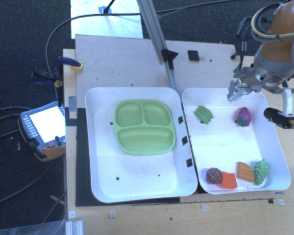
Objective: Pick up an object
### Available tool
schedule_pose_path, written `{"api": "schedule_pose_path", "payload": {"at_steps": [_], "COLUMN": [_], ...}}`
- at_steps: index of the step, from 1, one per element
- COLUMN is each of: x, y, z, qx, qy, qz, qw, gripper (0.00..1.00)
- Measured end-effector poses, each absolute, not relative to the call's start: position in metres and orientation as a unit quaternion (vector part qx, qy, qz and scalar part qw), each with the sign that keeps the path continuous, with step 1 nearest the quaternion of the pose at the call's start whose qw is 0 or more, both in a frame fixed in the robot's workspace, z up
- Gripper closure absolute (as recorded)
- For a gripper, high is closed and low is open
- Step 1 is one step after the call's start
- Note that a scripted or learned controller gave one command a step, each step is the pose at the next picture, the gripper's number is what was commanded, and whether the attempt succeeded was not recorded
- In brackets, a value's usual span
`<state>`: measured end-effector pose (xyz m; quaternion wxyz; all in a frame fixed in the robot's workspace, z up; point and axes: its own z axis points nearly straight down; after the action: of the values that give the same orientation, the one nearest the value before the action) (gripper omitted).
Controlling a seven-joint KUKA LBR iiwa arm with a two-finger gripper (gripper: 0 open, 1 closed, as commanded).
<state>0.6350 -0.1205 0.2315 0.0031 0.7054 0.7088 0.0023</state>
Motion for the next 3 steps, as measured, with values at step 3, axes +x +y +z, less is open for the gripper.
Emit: {"api": "schedule_pose_path", "payload": {"at_steps": [3], "x": [0.58], "y": [0.031], "z": [0.211], "qx": [0.704], "qy": [0.71], "qz": [0.0], "qw": [-0.001], "gripper": [1.0]}}
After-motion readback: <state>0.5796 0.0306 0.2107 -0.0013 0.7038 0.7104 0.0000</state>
